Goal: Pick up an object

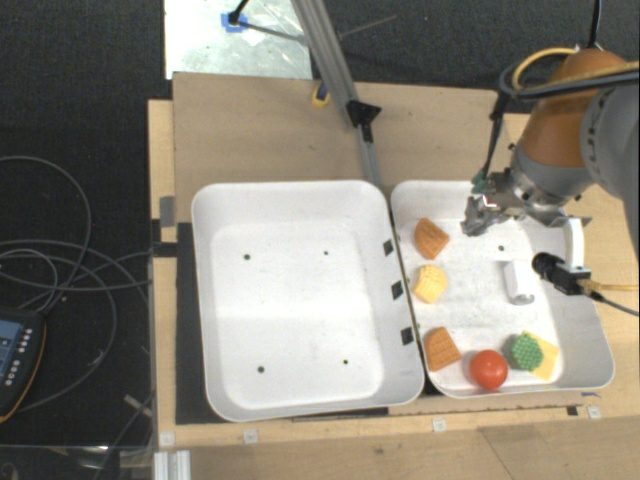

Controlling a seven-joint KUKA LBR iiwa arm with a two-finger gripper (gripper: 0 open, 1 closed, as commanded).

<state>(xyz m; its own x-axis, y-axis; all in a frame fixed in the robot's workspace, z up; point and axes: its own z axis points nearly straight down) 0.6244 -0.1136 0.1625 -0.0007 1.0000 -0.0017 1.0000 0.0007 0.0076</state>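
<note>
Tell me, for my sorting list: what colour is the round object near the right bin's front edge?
Red; the round object shows plainly in the camera view.

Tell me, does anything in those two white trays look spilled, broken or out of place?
Nothing stands out. The toy foods all sit inside the right bin: an orange wedge, a yellow piece, another orange piece, a red tomato and a green-and-yellow piece. The gripper is above that bin's far end.

We see our arm (585,118) entering from three o'clock, orange band uppermost, wrist angled down toward eight o'clock, gripper (478,218) low.
</note>
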